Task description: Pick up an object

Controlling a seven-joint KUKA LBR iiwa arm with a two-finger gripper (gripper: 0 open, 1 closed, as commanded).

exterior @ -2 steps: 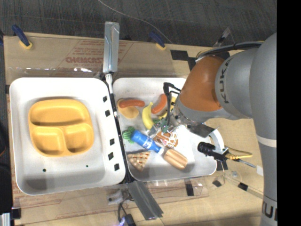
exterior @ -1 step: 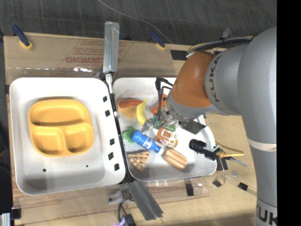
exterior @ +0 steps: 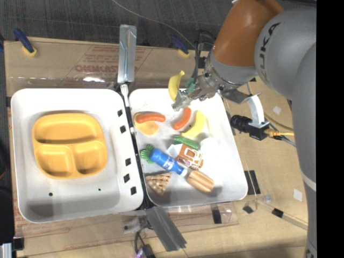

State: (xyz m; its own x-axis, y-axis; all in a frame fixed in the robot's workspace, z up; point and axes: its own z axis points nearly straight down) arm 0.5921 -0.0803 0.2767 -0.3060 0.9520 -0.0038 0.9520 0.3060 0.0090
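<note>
My gripper (exterior: 185,97) hangs over the far part of the right bin (exterior: 232,160), just above a red sausage-like piece (exterior: 181,119) and beside a yellow banana (exterior: 174,85). Nothing shows between its fingers. Below it lie an orange-red hot dog (exterior: 149,118), a yellow wedge (exterior: 199,123), a green piece (exterior: 186,141), a blue bottle with a green cap (exterior: 164,162), an orange-white packet (exterior: 190,157), a brown bread roll (exterior: 200,180) and a tan cone-shaped item (exterior: 159,183).
The left bin (exterior: 21,160) holds a yellow divided tray (exterior: 69,143). A metal divider bar (exterior: 127,52) stands between the bins at the back. Cardboard lines the bench, with blue clamps at its far edge and cables on the right.
</note>
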